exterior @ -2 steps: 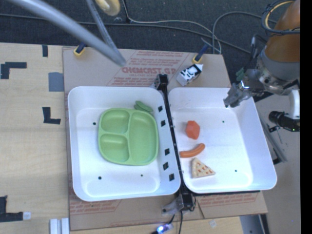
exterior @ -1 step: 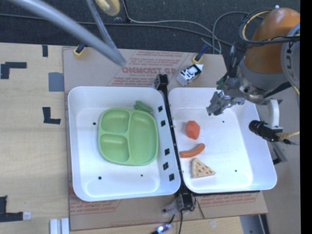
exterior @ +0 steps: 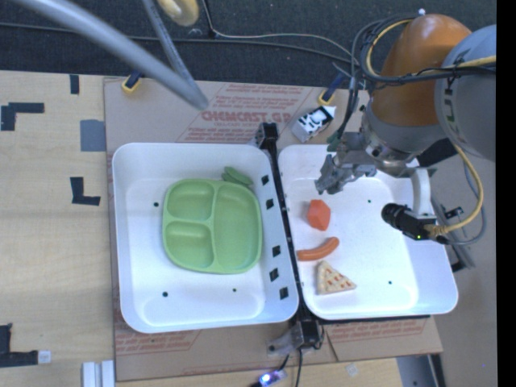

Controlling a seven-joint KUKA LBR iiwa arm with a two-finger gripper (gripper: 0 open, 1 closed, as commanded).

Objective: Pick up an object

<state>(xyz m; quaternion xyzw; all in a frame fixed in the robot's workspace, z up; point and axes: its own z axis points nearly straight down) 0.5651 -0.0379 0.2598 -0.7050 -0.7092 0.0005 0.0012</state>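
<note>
- Arm [exterior: 435,63] comes in from the upper right of the frame — grey body, orange band above the wrist.
- Gripper [exterior: 329,182] sits over the upper left part of the right bin [exterior: 427,293], near the divider between the bins.
- Fingers: can't tell whether spread or pressed together — they read as one dark cluster from this angle. Nothing visible between them.
- Right bin contents, all in its left half, below the gripper in the frame:
  - orange-red chunk [exterior: 319,214] — closest to the gripper, just below it, apart from it
  - hot dog [exterior: 318,250] — lying at a slant, below the chunk
  - waffle wedge [exterior: 333,280] — lowest, just below the hot dog, near the bin's lower left corner
- All three items lie on the bin floor, separate from each other.
- Left bin [exterior: 133,297] holds a green divided plate [exterior: 213,226], flat, roughly centered. A small dark green piece [exterior: 237,176] pokes out at the plate's upper right edge; can't tell what it is.
- Both bins sit on a cardboard sheet [exterior: 242,111] on the bench.
- A small black-and-white item [exterior: 316,119] lies on the cardboard just above the right bin.
</note>
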